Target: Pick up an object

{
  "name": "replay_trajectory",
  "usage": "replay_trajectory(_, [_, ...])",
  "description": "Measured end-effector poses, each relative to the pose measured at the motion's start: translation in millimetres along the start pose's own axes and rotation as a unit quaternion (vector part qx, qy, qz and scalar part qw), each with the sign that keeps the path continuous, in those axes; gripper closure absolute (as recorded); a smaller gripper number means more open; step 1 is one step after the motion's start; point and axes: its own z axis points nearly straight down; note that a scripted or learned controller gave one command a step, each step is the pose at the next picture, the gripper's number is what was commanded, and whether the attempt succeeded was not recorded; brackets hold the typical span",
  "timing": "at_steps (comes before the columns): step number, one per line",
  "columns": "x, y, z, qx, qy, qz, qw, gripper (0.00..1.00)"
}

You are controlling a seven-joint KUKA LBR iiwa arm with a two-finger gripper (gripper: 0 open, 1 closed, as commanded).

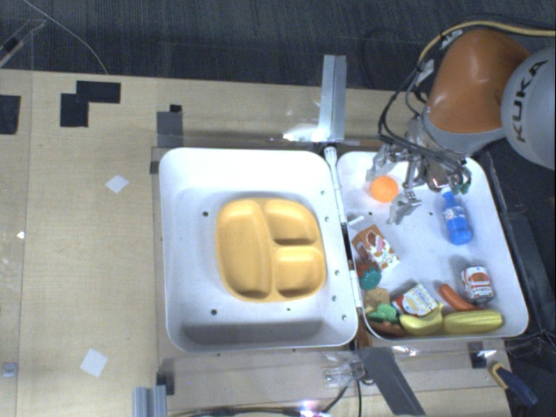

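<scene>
Reading "KUKA" on arm (521, 94); food packets' (375, 248) print apparently illegible.

The counter (78, 259) was seen to be of pale wood-look laminate, smooth and faintly glossy, with matt black patches (87, 101) stuck upon it. Both bins, the left bin (178, 233) and the right bin (504, 259), were made of white plastic with a soft sheen. A yellow divided tray (269, 248) of smooth, slightly glossy plastic was noted in the left bin. A blue bottle (455, 218) of shiny plastic and a glossy printed packet (375, 248) were seen in the right bin. The upright post (334, 94) appeared as brushed metal. The arm's orange band (469, 81) looked smooth and semi-glossy.
</scene>
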Motion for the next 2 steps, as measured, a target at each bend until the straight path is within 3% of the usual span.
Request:
replay_trajectory(1, [-0.4,-40.4,23.9,0.001,0.001,0.131,0.9914,0.0])
replay_trajectory(2, [10.7,-60.8,-14.4,0.002,-0.002,0.137,0.9905,0.0])
